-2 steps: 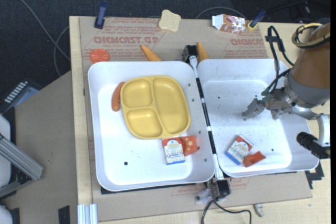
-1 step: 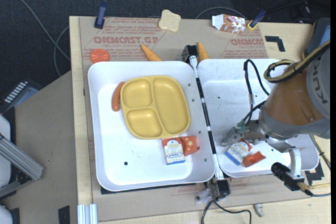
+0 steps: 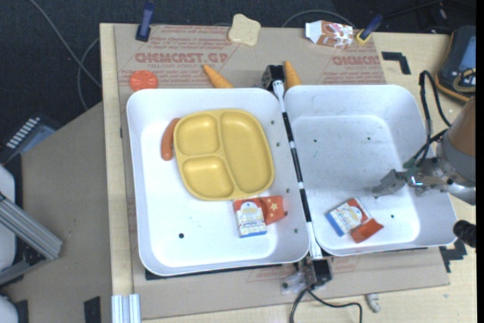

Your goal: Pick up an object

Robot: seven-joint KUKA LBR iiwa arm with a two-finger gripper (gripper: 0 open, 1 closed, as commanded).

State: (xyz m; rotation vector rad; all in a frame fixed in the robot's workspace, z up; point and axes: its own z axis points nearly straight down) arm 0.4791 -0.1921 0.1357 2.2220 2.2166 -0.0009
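In the right bin, a small blue-and-white carton with a red piece lies near the front wall. My gripper reaches in from the right and hovers low over the bin floor, a little above and to the right of that carton, apart from it. The left bin holds a yellow divided plate, a red sausage against the plate's left edge, and a second small carton with a red piece just in front of the plate.
Behind the bins on the cardboard lie a bread slice, two orange carrots, a red disc, a blue clip and a wrapper. Cables run along the bench's right side.
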